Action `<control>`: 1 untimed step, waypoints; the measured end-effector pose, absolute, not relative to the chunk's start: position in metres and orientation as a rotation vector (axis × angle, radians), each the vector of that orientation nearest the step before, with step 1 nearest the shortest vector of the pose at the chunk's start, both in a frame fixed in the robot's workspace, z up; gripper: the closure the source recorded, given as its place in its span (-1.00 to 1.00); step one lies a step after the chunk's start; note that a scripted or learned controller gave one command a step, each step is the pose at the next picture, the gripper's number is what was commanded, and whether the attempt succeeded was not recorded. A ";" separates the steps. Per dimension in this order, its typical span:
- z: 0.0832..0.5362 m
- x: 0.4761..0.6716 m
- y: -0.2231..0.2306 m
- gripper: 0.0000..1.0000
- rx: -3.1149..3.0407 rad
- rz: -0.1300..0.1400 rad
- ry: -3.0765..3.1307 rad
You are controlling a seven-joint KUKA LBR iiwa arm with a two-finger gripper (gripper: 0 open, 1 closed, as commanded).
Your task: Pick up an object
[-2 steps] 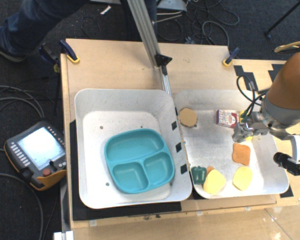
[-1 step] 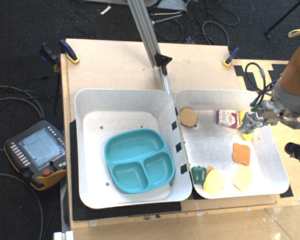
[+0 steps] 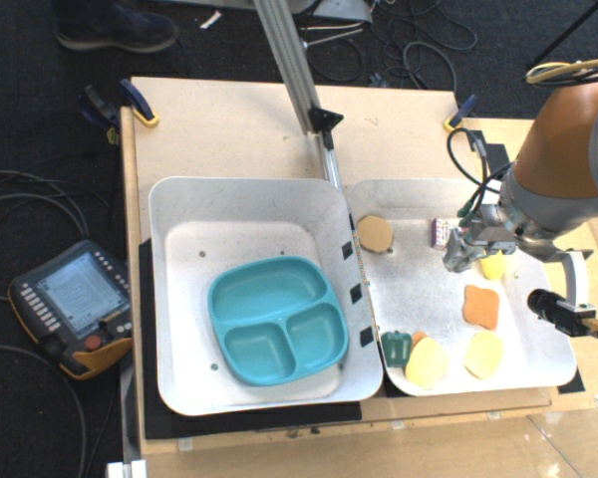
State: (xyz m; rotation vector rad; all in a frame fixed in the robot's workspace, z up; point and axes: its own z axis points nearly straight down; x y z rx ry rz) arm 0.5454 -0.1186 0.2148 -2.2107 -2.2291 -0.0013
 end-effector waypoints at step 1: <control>0.209 0.549 -0.068 1.00 -2.211 -0.002 -2.229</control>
